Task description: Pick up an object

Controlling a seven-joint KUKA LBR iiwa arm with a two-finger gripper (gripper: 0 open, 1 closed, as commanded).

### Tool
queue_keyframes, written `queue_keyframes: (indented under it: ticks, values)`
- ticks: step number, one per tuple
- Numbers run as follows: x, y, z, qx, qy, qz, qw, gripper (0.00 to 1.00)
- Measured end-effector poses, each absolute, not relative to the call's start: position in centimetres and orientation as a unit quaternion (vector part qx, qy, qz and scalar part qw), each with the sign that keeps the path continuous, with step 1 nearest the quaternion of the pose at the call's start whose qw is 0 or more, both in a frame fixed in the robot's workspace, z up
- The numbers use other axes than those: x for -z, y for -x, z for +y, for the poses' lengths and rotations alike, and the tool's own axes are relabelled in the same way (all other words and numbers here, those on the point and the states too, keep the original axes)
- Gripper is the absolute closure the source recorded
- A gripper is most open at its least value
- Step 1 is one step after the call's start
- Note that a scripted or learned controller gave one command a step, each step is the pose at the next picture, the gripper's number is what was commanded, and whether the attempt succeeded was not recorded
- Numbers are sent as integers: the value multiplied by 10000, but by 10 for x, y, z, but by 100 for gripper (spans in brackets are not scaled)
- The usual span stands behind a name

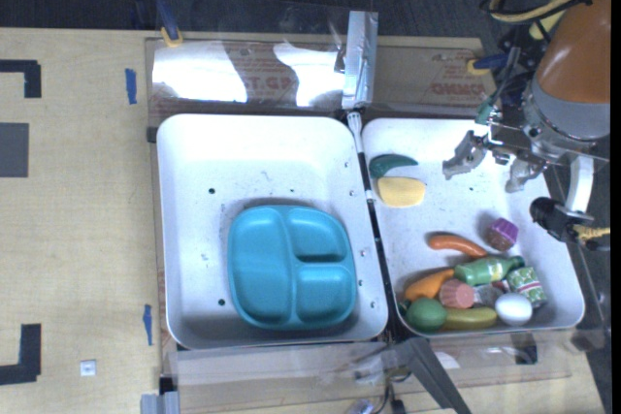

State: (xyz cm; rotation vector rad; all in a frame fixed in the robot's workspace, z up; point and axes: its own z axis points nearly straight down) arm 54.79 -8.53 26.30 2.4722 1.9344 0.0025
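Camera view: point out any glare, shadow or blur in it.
Camera view: strong glare washes over the clear panel behind the left bin; the blue tray casts a soft shadow along its upper edge; the gripper looks slightly soft against the right bin; the toy food pile is small but readable.

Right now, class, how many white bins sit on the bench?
2: the left bin holds a blue tray; the right bin holds toy food.
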Motion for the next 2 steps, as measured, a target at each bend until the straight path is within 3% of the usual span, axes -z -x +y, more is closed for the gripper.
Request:
queue_keyframes:
  ticks: [1, 2]
  values:
    - [-87, -496, -94, -24, -7485, 6631, 21, 0]
    - [-88, -483, -94, -42, -7758, 6309, 26, 0]
